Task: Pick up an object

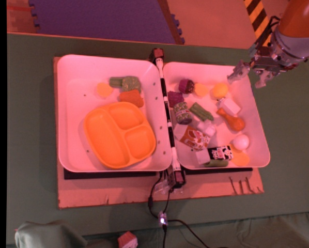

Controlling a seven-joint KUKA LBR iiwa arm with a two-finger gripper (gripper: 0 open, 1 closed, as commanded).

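My gripper (251, 76) hangs open over the far right corner of the right bin (258, 119), with nothing between its fingers. Below and left of it lie a yellow lemon (219, 91), a white bottle (228, 106) and an orange carrot-shaped toy (232, 120). Further in sit a purple toy (186, 85), a dark jar (183, 112), a green pod (201, 111), a red-orange packet (195, 138), a white ball (241, 141) and a cow-patterned carton (216, 154).
The left bin (72, 87) holds an orange divided plate (120, 135), a green toy (126, 82), an orange piece (130, 98) and a yellow piece (104, 90). A black-and-white bar (166, 112) runs between the bins. Cables trail off the front edge.
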